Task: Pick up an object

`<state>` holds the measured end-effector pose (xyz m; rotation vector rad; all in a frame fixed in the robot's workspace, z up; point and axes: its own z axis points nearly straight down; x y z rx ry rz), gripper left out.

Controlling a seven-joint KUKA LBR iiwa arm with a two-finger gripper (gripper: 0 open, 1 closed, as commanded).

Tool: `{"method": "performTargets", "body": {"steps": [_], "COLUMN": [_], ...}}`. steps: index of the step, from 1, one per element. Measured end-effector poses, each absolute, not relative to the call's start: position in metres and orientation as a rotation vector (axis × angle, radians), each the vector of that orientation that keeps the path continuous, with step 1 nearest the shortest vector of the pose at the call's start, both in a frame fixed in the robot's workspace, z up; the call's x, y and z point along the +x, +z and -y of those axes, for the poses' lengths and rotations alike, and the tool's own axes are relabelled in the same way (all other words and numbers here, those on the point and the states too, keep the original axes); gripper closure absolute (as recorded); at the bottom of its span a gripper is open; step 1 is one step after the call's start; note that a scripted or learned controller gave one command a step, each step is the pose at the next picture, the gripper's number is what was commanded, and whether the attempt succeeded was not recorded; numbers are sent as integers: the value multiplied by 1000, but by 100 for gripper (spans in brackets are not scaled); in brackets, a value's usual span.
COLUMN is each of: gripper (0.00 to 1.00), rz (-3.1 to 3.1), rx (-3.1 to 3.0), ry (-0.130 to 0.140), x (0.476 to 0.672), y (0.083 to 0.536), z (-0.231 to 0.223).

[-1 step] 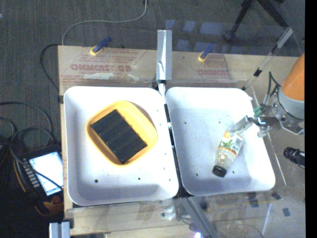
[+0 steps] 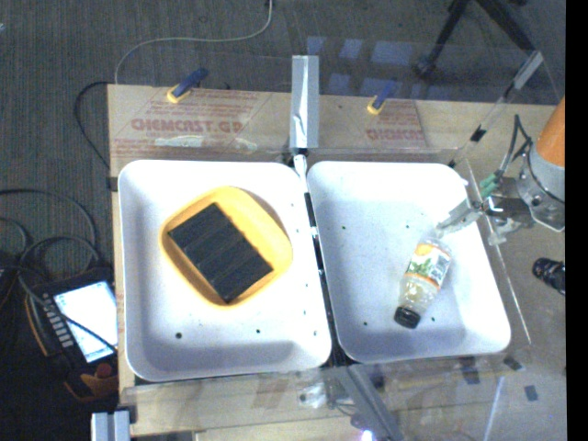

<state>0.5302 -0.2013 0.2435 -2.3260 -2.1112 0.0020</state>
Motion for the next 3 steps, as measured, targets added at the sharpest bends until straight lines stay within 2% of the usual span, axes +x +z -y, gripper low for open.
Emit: {"method": "performTargets", "body": {"steps": [1, 2, 3], "gripper": [0, 100, 100], "rz": [2206, 2205, 2245], "rx": [-2239, -2236, -2198], "ry": [-2, -3, 1], "x": [496, 496, 553], "y": [95, 103, 203], "z": [202, 201, 126]}}
